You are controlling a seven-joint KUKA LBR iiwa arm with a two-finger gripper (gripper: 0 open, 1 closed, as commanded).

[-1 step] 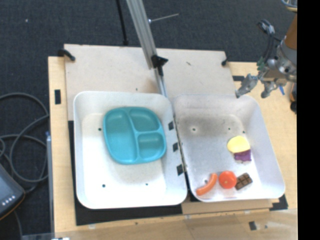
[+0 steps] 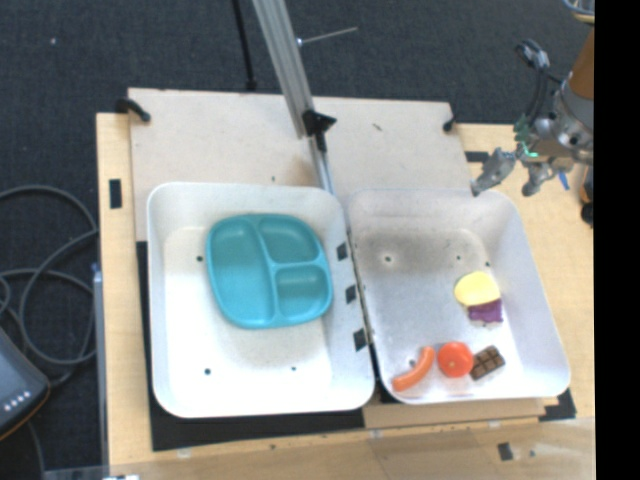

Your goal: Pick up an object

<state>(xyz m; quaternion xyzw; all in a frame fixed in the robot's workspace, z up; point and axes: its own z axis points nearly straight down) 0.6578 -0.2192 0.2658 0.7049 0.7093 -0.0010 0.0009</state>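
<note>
My jaws (image 2: 510,171) hang at the upper right of the frame, over the far rim of the right bin (image 2: 535,268); they stand apart with nothing between them. The yellow object (image 2: 476,288) lies lower in the frame, slightly left of them.

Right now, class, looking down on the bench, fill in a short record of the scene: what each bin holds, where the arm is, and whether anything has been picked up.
left bin: shallow white bin holding a teal plastic divided plate
right bin: shallow white bin holding a yellow rounded piece resting against a purple piece, an orange carrot-shaped piece, a red-orange ball and a brown block
arm: gripper at the right bin's far right corner, above the rim
picked up: nothing seen in the jaws
</note>
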